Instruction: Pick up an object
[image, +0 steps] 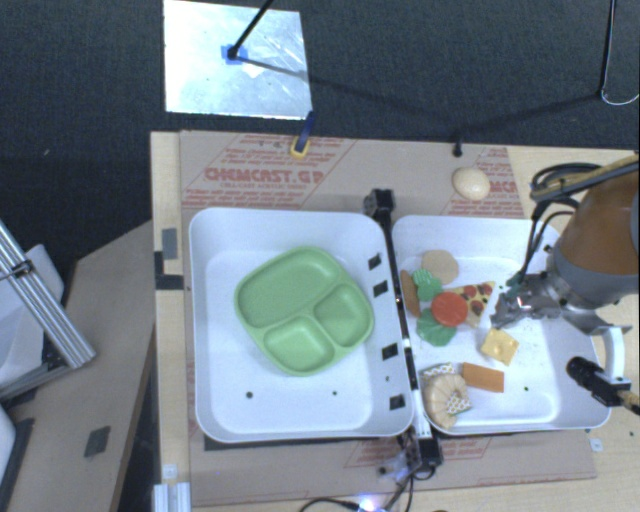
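Gripper (507, 309) hovers just above a pale yellow cheese wedge (499, 346); whether it grips anything, I can't tell.

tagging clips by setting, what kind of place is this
Probably a robotics lab test bench, not a kitchen: two white bins on a cardboard-covered bench, toy food in the right one, a green divided tray in the left, and an arm's pincer reaching in.

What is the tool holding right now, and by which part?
Nothing is visibly held. The tool hangs over the right bin, just above the yellow cheese piece; whether it's open can't be told.
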